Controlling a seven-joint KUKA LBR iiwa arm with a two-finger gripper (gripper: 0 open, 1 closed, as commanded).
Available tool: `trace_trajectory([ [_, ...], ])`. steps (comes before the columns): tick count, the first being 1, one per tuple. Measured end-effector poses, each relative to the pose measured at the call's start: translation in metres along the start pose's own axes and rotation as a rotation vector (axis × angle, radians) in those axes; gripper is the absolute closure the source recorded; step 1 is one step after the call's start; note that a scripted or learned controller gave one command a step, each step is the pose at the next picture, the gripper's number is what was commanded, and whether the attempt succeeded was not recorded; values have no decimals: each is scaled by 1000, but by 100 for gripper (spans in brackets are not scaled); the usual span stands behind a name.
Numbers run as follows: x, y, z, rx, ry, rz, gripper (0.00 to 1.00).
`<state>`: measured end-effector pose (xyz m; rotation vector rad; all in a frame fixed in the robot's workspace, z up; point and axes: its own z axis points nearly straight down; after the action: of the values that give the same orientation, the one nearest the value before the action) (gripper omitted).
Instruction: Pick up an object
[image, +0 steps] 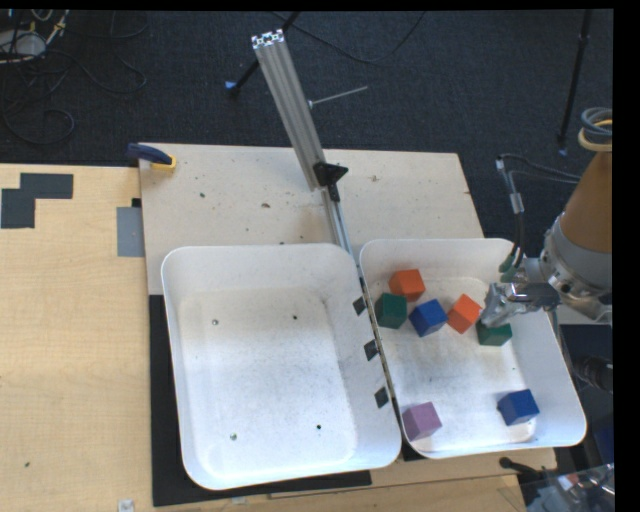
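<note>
— How many blocks sit in the right bin (560, 425)?
— Seven: two orange, two blue, two dark green, one purple block (421, 419).
— And the tool (497, 306)?
— Low over a green block (494, 334) near the bin's right wall, beside an orange block (463, 313); grip state I cannot tell. No readable writing.

A pale wooden bench (250, 190) is seen, speckled with dark marks. Two white bins are set side by side on it: left bin (200, 270), right bin (560, 400), rims touching.
</note>
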<state>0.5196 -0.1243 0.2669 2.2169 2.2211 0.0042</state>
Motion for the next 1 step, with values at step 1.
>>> trace_trajectory([
  [1, 46, 5, 15, 8, 3, -2, 100],
])
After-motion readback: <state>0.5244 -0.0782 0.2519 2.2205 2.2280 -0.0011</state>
